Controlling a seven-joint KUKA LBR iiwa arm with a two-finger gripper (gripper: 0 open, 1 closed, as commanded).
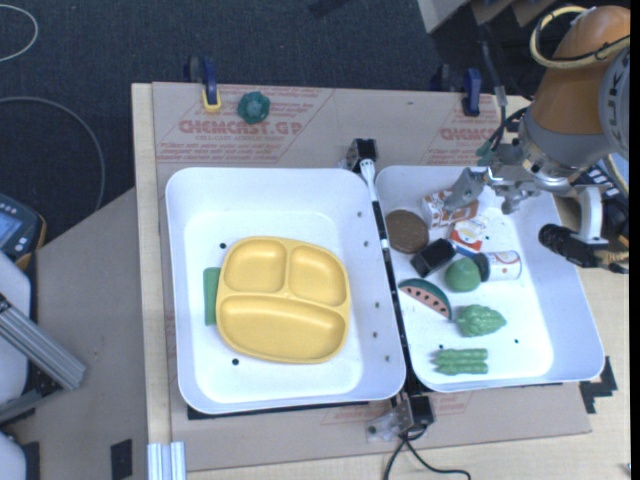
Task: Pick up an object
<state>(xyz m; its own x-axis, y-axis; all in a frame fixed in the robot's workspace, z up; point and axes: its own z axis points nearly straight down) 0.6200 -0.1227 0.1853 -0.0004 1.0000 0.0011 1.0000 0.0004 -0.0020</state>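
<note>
Camera view from above, at a slant: two shallow white plastic bins sit side by side on a brown cardboard-covered tabletop.

Nearest in the right bin lies one bumpy green pod-like bundle. Just beyond it sits one knobbly light green leafy toy, and to its left one watermelon slice, a curved wedge with a dark rind. Farther back are one smooth green ball, one small black block touching it on the left, and one white cup-like piece with red print. Behind these lie one flat brown disc and one crinkled white and red packet.

In the left bin, one glossy yellow tray with three compartments rests over a flat green piece that peeks out at its left edge.

At the far right, the end effector of the grey and orange arm hangs above the back of the right bin, just over the packet. Its metal fingers appear spread, with nothing between them.

Farthest away, one small dark green knob sits on the cardboard, and two blue clamps grip the rear edge.
</note>
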